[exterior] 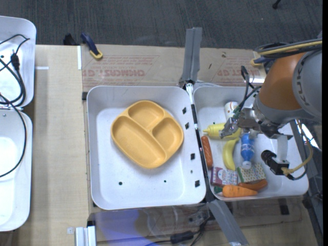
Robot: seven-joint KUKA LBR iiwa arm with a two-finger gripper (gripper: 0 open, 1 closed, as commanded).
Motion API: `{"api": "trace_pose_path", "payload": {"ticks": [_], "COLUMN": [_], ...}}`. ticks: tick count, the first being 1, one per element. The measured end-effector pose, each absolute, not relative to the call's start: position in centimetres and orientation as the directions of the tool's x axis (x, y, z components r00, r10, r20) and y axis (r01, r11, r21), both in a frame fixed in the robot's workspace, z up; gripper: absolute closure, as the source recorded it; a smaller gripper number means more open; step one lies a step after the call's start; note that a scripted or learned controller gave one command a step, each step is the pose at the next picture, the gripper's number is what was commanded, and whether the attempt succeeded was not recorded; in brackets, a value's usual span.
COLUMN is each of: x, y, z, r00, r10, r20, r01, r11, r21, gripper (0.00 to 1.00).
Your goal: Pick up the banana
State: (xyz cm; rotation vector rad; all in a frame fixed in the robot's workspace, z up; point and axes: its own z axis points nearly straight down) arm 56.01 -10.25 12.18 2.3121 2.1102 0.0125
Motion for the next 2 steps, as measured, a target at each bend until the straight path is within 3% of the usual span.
{"api": "trace_pose_path", "payload": {"ticks": [1, 2], "x": [57.1, 60.2], "y": [-8.9, -10.0], "z": [19.1, 11.5], "r00": [0.09, 0.04], "r10": [0.996, 0.999], "r20": [-0.001, -0.001], "r01": [0.996, 0.999], "r11": [-0.09, -0.04], "r21": [-0.002, 0.02], "gripper": [0.0, 0.0]}}
